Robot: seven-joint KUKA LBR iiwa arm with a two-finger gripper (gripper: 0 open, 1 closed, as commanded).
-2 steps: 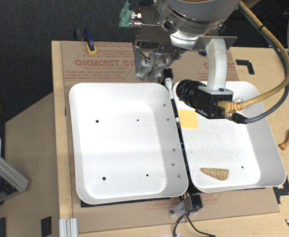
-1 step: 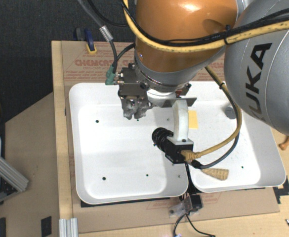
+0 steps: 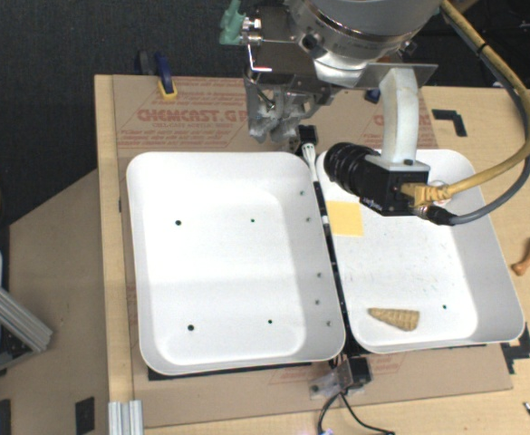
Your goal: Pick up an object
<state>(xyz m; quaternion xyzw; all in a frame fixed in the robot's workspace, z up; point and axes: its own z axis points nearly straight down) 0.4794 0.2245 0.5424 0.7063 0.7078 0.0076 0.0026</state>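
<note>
Your gripper [image 3: 278, 120] hangs top centre over the board, its state impossible to tell. Move right: a yellow square [image 3: 344, 217] and cone [image 3: 394, 318] lie in the right bin [image 3: 482, 270]; flat square may slip.

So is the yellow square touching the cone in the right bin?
Apart. The camera view shows bare white bin floor between the yellow square near the bin's top left and the cone near its bottom edge.
</note>
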